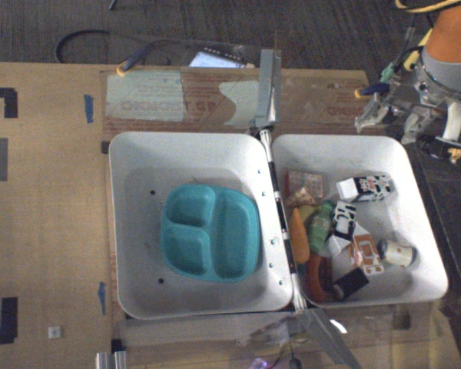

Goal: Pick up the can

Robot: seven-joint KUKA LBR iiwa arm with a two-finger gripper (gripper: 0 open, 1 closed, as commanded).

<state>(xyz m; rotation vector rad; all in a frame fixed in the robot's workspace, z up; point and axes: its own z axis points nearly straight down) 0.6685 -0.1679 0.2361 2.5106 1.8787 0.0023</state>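
The can (pixel 397 253) lies sideways, probably light and slick; I'd pinch mid-body. Can't tell my gripper (pixel 415 125) state.

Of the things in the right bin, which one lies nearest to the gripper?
The black-and-white carton at the bin's far edge lies nearest the gripper. The can and the carrot lie farther down.
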